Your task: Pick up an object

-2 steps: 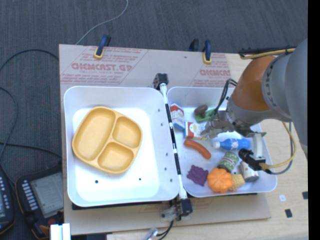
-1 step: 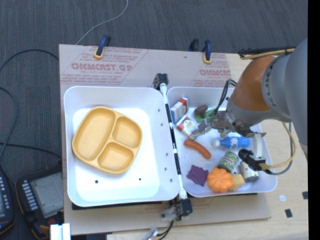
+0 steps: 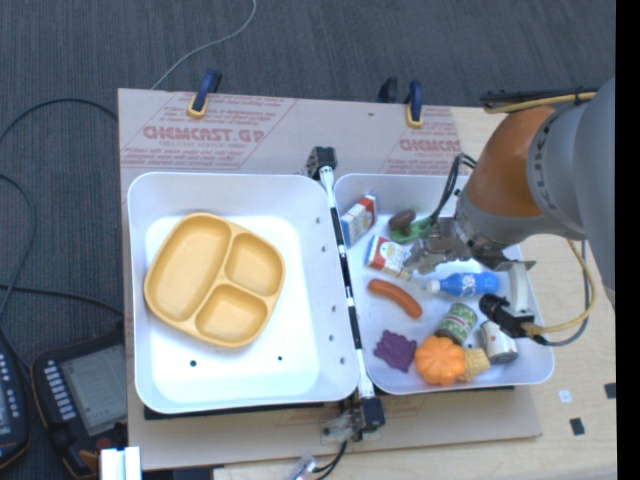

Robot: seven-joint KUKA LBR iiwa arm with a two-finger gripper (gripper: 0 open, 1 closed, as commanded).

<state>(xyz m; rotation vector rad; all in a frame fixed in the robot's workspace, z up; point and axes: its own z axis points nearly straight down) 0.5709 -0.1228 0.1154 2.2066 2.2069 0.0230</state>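
Single arm (image 3: 560, 168) enters from the right, grey links. Orange band (image 3: 505, 173) sits just behind the wrist, up and right of the jaws. Wrist angles down and leftward. Gripper (image 3: 428, 253) hangs low at the arm's left end; black cable loops behind it. Jaw spacing not discernible.

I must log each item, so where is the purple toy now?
The purple toy lies in the right bin, near its front-left corner, just left of the orange pumpkin and below the sausage.

Dark grey carpet floor (image 3: 100, 28); wooden bench (image 3: 590, 408); black cables (image 3: 30, 168).
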